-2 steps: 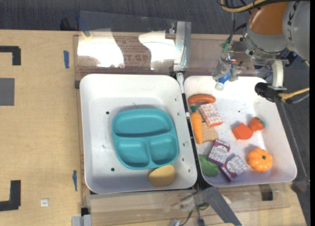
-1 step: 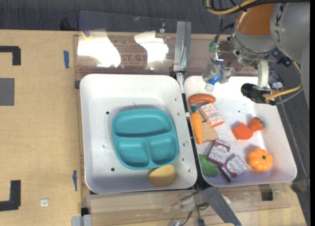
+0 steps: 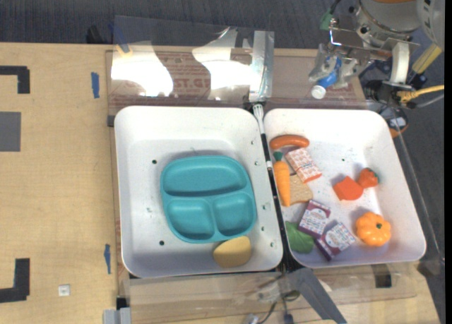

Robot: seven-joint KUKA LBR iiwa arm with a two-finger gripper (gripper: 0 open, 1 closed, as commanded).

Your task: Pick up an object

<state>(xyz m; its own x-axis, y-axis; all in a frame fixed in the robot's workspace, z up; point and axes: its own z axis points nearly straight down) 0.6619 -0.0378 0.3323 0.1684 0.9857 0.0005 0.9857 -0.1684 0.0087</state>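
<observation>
My gripper [image 3: 332, 75] hangs above the bench behind the right bin's [image 3: 395, 147] far edge, open, with nothing between its fingers. The right bin holds several toy foods. Along its left side lie a sausage [image 3: 289, 142], a carrot [image 3: 282, 181], a red-and-white carton [image 3: 304, 165] and a cracker [image 3: 301, 193]. Two purple cartons [image 3: 315, 217] [image 3: 337, 238] and a green vegetable [image 3: 300, 238] sit at the front. An orange pumpkin [image 3: 373, 229], a red-orange block [image 3: 347, 189] and a small red fruit [image 3: 367, 177] are on the right. All of them lie well in front of the gripper.
The left bin [image 3: 134, 174] holds a teal divided plate [image 3: 207, 198] and a yellow lump [image 3: 233, 250] at its front edge. Shiny clear sheeting [image 3: 205, 68] lies behind the left bin. Cables [image 3: 417, 92] trail by the arm at the right.
</observation>
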